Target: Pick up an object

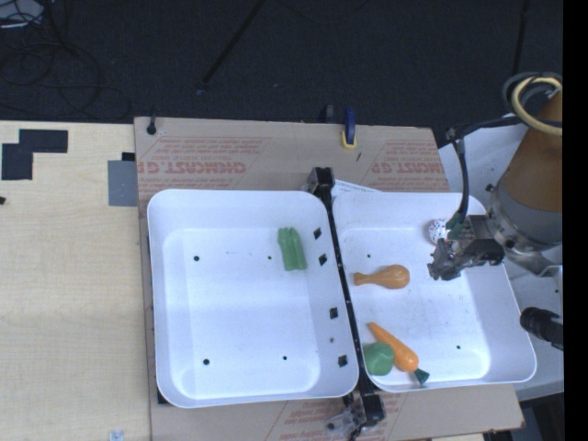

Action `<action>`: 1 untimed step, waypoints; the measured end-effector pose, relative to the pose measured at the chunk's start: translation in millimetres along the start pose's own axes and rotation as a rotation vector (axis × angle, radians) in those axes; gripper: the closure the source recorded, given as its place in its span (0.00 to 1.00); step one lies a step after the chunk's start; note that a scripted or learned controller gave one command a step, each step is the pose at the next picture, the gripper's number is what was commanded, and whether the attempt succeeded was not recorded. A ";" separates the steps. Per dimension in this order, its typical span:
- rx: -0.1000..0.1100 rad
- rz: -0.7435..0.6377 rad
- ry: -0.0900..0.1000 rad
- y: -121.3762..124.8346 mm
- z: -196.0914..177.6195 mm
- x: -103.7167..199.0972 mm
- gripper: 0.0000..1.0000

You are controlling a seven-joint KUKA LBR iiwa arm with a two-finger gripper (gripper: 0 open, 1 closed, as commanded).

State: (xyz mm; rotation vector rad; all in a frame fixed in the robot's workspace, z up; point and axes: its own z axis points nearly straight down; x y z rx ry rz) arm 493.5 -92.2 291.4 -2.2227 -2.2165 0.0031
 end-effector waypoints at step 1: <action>-0.002 -0.005 0.000 36.6 -11.8 68.7 1.00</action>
